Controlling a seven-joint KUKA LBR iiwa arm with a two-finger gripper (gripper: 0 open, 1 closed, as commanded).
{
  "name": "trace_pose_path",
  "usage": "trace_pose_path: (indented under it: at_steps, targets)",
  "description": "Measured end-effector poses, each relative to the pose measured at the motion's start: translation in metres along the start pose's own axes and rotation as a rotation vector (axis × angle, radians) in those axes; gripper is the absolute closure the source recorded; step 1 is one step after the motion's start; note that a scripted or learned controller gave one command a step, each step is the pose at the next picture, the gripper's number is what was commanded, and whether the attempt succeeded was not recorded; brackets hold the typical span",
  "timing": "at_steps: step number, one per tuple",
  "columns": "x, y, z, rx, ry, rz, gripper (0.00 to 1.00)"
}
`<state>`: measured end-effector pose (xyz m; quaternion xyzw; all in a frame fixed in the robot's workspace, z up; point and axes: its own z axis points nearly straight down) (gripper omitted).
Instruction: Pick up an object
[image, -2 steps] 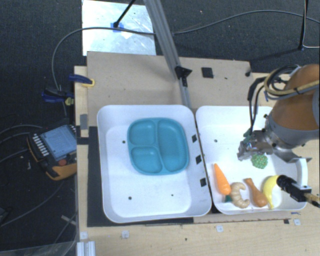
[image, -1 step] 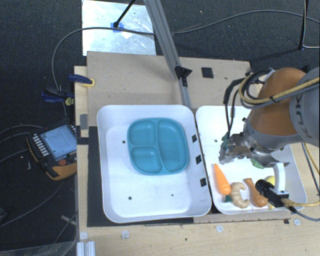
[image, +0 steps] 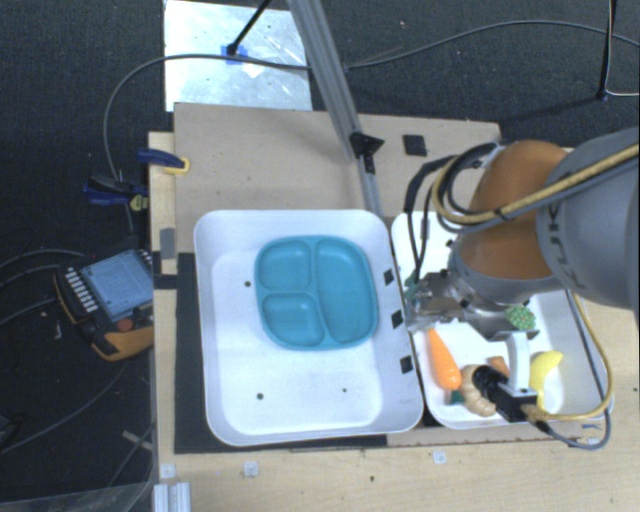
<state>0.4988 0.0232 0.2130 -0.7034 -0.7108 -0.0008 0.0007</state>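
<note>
The arm reaches over the right bin (image: 402, 232), and the end effector (image: 428, 303) hangs low near that bin's left wall. The arm's big body hides its tip, so I cannot tell if it is open or closed. Nothing can be seen held in it.

The thing to pick looks like the carrot (image: 445, 362). It lies in the right bin, just under the end effector in the picture, toward the near edge of the table (image: 260, 150). A tan lump (image: 478, 402) lies a bit past the carrot's far end. A yellow toy (image: 545, 370) and a green toy (image: 520, 318) sit off to the end effector's right side, more apart.

To do this step well, I think the end effector should line up over the middle of the carrot and turn so it squeezes across the thin way, not along the long way. It should go down gently and stay off the bin wall close beside it. It should close on the carrot alone, away from the tan lump.

The blue plate (image: 318, 292) in the left bin (image: 215, 330) is well off to the end effector's left and needs no touch.
</note>
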Motion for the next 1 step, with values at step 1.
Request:
trace_pose_path:
  at_steps: [1]
  targets:
    - [0.0619,0.0015,0.0021,-0.001,0.000,-0.001,1.00]
